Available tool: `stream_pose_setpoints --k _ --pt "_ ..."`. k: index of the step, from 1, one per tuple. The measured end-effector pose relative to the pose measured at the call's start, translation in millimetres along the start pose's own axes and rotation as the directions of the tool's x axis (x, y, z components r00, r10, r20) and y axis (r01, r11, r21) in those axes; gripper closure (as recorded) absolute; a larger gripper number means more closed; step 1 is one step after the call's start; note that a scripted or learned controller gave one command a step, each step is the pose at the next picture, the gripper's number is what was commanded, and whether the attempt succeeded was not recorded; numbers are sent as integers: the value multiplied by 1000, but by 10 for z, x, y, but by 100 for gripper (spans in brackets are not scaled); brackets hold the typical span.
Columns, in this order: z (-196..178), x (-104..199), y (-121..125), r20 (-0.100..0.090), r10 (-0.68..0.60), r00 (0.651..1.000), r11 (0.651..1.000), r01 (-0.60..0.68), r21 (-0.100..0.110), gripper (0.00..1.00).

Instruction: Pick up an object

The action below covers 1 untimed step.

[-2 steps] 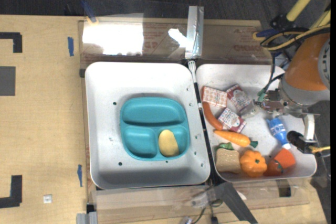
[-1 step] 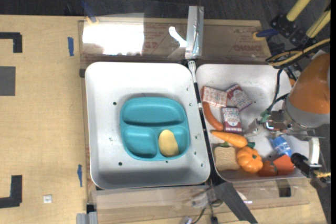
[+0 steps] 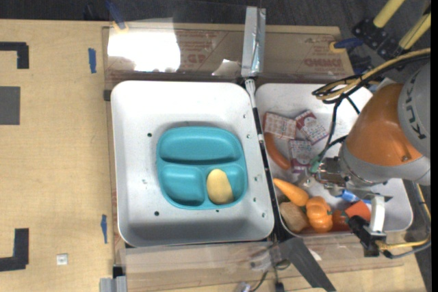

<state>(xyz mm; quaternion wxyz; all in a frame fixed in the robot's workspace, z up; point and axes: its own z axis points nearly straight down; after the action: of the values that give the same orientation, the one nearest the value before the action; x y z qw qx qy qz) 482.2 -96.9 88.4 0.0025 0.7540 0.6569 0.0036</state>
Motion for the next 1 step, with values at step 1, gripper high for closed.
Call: stream_pose_setpoints --k 1 --pt "10 110 463 3 147 989 989 -147 2 0"
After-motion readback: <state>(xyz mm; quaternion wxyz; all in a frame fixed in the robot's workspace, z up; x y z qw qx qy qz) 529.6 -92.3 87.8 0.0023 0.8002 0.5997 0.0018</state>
